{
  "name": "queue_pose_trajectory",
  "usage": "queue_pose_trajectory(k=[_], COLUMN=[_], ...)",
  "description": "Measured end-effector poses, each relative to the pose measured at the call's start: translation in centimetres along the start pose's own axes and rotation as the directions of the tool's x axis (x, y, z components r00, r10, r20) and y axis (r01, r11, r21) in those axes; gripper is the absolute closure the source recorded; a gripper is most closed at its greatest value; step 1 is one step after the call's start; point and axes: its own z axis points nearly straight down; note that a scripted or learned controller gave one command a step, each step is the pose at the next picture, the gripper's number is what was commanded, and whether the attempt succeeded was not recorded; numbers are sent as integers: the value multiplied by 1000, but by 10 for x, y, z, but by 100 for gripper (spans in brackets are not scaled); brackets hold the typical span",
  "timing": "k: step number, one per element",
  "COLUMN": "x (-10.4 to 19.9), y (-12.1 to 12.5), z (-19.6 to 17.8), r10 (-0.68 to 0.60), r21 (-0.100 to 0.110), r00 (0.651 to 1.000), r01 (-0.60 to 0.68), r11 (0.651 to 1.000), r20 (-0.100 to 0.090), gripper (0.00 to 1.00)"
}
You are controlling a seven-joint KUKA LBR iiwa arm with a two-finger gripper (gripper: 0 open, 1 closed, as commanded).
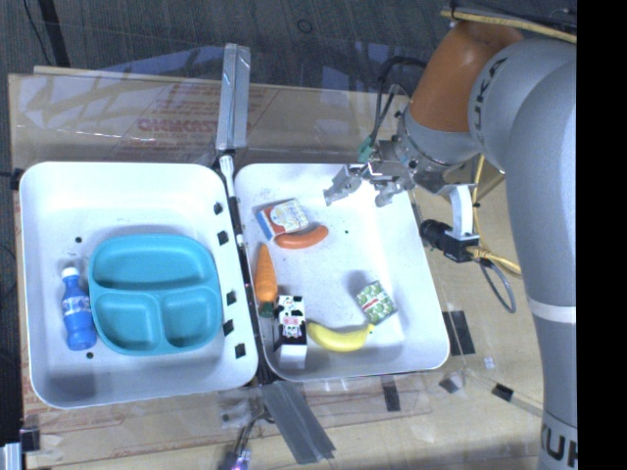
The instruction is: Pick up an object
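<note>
My gripper (pixel 362 190) hangs over the back of the right bin (pixel 423 302), its two fingers spread open with nothing between them. Below and to its left lie a red sausage (pixel 301 237) and a small blue and white box (pixel 280 215). An orange carrot (pixel 265 274) lies along the bin's left wall. Near the front are a black and white milk carton (pixel 290 323), a yellow banana (pixel 339 337) and a small green packet (pixel 376 302).
The left bin (pixel 49 194) holds a blue divided tray (pixel 155 293) and a blue bottle (pixel 76 309) by its left wall. A metal bar (pixel 232 101) stands at the back between the bins. Cables (pixel 468 248) hang just right of the right bin.
</note>
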Motion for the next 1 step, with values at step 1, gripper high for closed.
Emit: queue_pose_trajectory(k=[1], x=[22], y=[10], z=[112], r10=[0], r21=[-17], r00=[1000], r01=[0], r11=[1000], r20=[3], gripper=[0])
